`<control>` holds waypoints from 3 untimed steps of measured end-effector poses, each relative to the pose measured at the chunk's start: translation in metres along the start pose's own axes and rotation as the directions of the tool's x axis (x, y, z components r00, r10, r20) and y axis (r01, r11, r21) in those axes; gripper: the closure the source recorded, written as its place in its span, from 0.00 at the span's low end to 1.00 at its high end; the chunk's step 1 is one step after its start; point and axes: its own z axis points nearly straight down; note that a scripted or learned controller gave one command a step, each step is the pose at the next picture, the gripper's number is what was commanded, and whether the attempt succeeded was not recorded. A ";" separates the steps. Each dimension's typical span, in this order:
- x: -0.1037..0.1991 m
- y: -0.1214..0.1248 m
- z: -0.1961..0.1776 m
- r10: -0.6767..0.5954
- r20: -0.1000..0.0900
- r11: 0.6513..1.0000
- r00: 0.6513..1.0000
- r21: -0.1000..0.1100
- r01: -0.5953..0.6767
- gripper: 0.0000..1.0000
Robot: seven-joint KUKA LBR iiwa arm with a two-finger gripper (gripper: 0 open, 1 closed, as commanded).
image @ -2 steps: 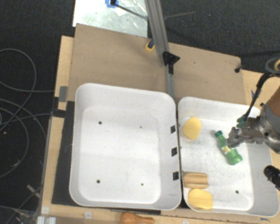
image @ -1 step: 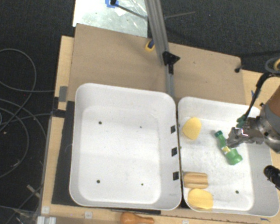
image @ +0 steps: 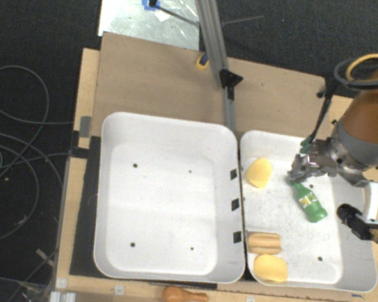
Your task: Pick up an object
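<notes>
Room: I see dark carpet with loose cables on the left, and a cardboard-topped table (image: 164, 80) carrying both bins.

Left bin: the left bin (image: 109, 191) is shallow and white; I read it as the drop side.

Table edge: an orange pear-shaped toy (image: 183, 295) lies outside the bins on the front strip, beyond any easy pick.

Right bin: the right bin (image: 360, 274) holds four things. A yellow lump (image: 259, 172) sits near the dividing wall toward the back; a tan hot-dog-like piece (image: 264, 242) and a second yellow lump (image: 271, 268) lie close together at the front corner; a green bottle (image: 309, 202) lies on its side, tilted, nearer the middle.

Pincer: the pincer (image: 304, 167) hangs just at the bottle's upper end, reaching in from the right. I cannot tell whether it stands apart or together; the wrist hides that.

Judgement: I take the green bottle as the target, since the pincer is placed over it. It rests on the bin floor, not lifted.
</notes>
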 end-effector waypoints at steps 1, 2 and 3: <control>0.051 0.034 0.002 -0.001 -0.001 1.000 1.000 0.000 0.001 1.00; 0.102 0.054 -0.013 -0.001 -0.001 1.000 1.000 -0.001 0.001 1.00; 0.141 0.086 -0.017 0.000 -0.001 1.000 1.000 -0.001 0.000 1.00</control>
